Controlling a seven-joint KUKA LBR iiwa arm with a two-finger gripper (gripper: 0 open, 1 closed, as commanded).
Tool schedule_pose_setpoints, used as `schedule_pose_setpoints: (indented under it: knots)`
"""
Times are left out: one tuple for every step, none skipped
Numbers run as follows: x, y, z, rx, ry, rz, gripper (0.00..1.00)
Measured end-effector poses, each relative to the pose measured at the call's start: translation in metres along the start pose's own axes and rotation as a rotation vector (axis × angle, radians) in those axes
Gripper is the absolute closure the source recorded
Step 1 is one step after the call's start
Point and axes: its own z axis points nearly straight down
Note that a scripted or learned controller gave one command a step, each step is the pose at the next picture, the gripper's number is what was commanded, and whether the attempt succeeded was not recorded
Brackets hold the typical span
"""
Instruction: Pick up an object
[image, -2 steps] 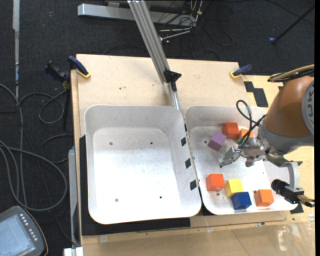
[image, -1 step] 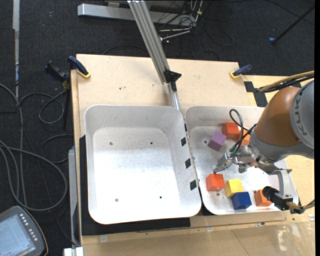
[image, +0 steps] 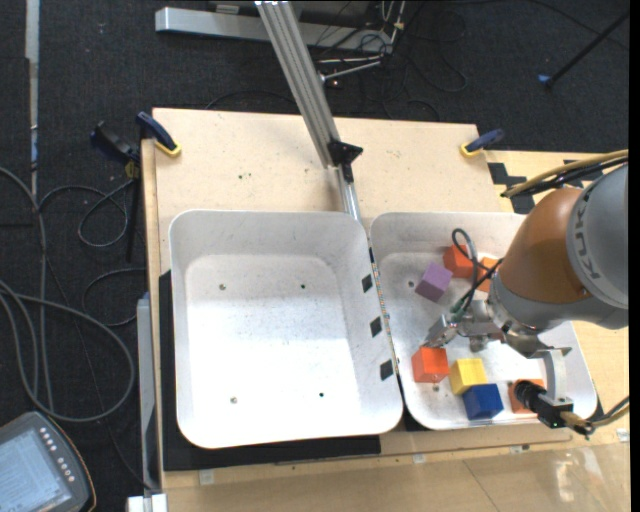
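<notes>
Just below the fingers (image: 452, 335) lies an orange block (image: 431, 364); whether they are spread or pressed together I cannot tell. Yellow (image: 466, 375) and blue (image: 483, 401) blocks crowd it, so a straight descent, centred on it, seems best. Purple block (image: 434, 282) sits above.

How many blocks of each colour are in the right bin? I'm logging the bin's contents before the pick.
Orange blocks: 3 in view, at and, the last two partly hidden by the arm
Purple block: 1
Yellow block: 1
Blue block: 1
Total: 6
</notes>
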Motion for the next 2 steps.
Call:
schedule_pose_setpoints:
  knots:
    - [0.0,0.001,-0.012,-0.004,-0.001,0.0,1.0]
    - [0.003,-0.002,-0.073,-0.008,-0.002,-0.003,1.0]
